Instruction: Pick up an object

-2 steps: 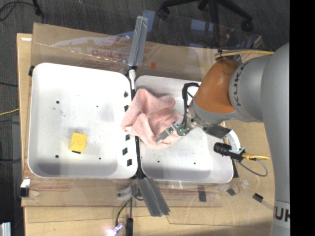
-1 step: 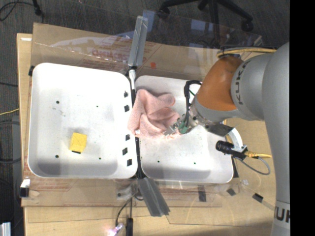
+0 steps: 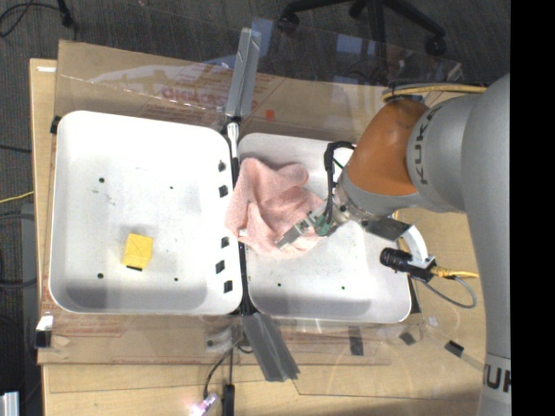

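Here, starting at the left, the left bin [image 3: 87, 146] carries a small yellow block [image 3: 138, 251] toward its seven o'clock corner, lying flat and well apart from everything else. It looks like a sponge or foam piece: light, slightly squashy, with square sides that two fingers could pinch across easily.

Between the bins runs a dark divider [image 3: 232, 224], and a grey bar [image 3: 242, 72] points off toward twelve o'clock from its top end.

In the right bin [image 3: 364, 297] a pink cloth [image 3: 273, 202] lies crumpled in the ten o'clock part, its left edge draped against the divider. It is soft, limp and light, so it will sag and trail when lifted; nothing about it is fragile or slippery. The best hold is likely on a raised fold or bunched ridge, where the fingers can close on several layers, not on a flat single layer against the bin floor.

The gripper [image 3: 305, 230] sits at the cloth's four o'clock edge, touching or just over a bunched fold there. Whether the fingers are spread or closed I cannot tell, nor whether any cloth is between them. The grey arm [image 3: 460, 154] with its orange band [image 3: 386, 159] reaches in from three o'clock, with a cabled black fitting [image 3: 406, 263] just beside the bin's right rim.
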`<state>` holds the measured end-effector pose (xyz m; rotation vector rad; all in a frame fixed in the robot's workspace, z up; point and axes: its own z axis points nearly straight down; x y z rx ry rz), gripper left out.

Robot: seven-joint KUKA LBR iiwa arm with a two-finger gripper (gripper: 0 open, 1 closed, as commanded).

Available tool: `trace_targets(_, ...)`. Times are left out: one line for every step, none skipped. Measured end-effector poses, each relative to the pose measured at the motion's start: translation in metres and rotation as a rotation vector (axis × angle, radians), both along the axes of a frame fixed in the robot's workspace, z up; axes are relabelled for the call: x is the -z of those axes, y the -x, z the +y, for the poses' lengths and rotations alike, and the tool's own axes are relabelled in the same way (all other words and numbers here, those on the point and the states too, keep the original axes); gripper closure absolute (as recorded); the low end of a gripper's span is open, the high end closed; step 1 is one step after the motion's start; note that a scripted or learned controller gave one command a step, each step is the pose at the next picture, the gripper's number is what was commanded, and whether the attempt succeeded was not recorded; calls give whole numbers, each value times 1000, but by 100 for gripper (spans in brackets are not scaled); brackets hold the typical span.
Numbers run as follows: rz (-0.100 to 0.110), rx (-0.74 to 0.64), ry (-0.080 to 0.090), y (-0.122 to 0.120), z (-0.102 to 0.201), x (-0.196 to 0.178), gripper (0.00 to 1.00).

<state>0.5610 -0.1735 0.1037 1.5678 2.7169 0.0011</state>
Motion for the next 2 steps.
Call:
trace_targets(4,-70,-1,-24,28,12,0)
trace_targets(3,-73,0,-25,28,1,100)
